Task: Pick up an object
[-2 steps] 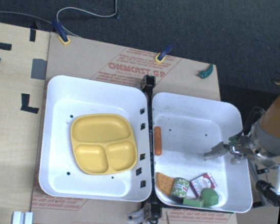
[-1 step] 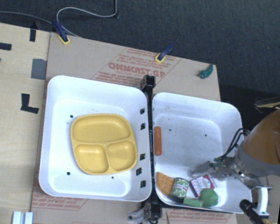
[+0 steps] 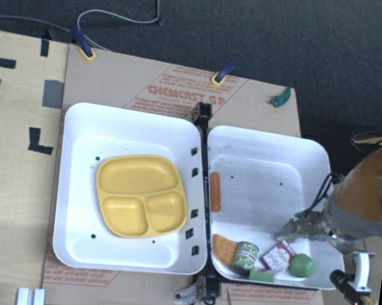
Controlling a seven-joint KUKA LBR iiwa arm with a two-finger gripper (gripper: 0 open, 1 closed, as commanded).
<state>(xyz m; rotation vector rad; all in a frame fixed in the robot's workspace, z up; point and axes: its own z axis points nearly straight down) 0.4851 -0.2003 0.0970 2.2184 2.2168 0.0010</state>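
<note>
Sitting along the bottom edge of the right bin (image 3: 269, 146) are a green ball (image 3: 302, 265), a red packet (image 3: 277, 257), a can (image 3: 246, 255) and a cracker (image 3: 223, 246). Just above them, the gripper (image 3: 299, 228) hangs low; I cannot tell how it is set. These toys are squeezed together, so a grab might bump or slip. Higher up lies a hot dog (image 3: 215, 191). The yellow plate (image 3: 142, 195) fills the left bin (image 3: 76, 167).

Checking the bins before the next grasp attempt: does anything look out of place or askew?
Nothing looks spilled or damaged. The yellow divided plate sits slightly askew in the left bin; the small items crowd the right bin's near edge, by the end effector.
</note>
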